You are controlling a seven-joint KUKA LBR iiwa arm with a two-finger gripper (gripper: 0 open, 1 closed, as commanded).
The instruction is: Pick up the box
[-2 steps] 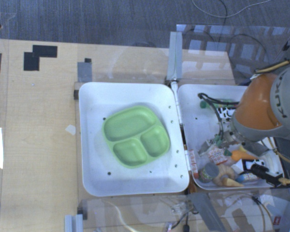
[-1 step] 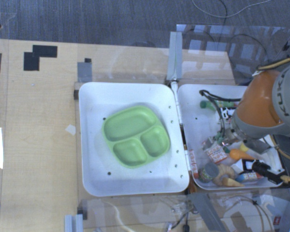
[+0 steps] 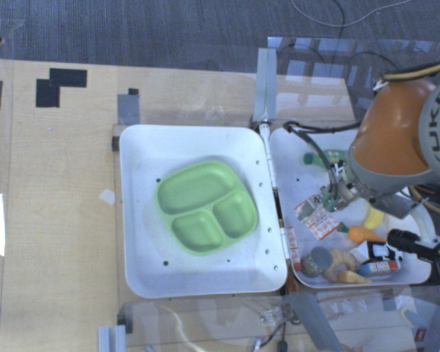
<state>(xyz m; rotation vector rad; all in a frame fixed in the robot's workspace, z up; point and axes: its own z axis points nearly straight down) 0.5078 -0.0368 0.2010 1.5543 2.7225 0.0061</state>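
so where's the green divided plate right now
The green divided plate lies in the middle of the left bin, in the camera view's centre, across the divider from the cluttered right bin where the gripper is working.

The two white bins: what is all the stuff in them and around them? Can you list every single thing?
Left bin: one, white, mid-bench.
Divided plate: one, green, three sections, in the left bin.
Right bin: one, white, beside the left bin.
Box: one, small, white and red, right bin near its left wall.
Other small items: orange piece, yellow piece, grey round piece, tan pieces, small green piece, all in the right bin.
Cable: one, white, on the floor.
Arm: one, grey with orange band, over the right bin.
Claw: one, just above the box.
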